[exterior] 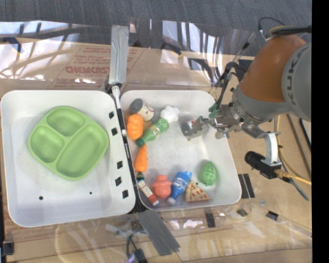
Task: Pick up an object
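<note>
The left bin (11,147) held a green plate (69,142); the right bin (222,147) held toys — carrot (141,159), bottle (153,131), pumpkin (134,126). The tool (193,128) hovered inside it; its grip couldn't be told.

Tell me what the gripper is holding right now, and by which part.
Cannot be told. The gripper is low over the right bin, and nothing can be made out between its fingers.

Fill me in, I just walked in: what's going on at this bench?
A grey KUKA arm reaches from the right over the right bin, its pincer near the upper middle. That bin holds toy food: an orange, a carrot, a green bottle, a pizza slice. The left bin holds a green divided plate. Nothing looks lifted yet.
</note>
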Tool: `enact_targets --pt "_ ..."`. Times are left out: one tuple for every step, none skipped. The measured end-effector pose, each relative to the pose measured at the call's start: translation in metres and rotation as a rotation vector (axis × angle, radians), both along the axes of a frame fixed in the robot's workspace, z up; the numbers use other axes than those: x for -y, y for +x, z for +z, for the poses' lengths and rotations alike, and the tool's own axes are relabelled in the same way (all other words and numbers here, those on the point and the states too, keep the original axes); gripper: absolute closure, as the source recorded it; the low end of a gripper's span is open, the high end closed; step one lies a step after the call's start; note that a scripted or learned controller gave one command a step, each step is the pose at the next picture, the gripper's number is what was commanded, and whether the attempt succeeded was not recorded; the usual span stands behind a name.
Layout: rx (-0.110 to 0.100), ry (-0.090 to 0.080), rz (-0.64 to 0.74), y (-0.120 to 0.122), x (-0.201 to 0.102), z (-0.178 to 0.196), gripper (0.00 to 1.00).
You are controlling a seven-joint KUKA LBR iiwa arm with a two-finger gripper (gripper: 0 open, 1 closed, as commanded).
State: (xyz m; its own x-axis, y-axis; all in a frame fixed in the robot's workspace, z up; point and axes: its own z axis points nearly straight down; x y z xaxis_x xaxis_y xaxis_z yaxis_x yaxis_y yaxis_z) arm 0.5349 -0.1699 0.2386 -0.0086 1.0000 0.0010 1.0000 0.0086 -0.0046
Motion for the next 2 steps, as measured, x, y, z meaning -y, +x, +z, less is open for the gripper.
enact_targets --pt "-0.002 0.0 0.042 -0.03 -0.048 -0.108 0.0" --pt "0.004 0.0 -0.144 -0.051 -0.035 -0.147 0.0"
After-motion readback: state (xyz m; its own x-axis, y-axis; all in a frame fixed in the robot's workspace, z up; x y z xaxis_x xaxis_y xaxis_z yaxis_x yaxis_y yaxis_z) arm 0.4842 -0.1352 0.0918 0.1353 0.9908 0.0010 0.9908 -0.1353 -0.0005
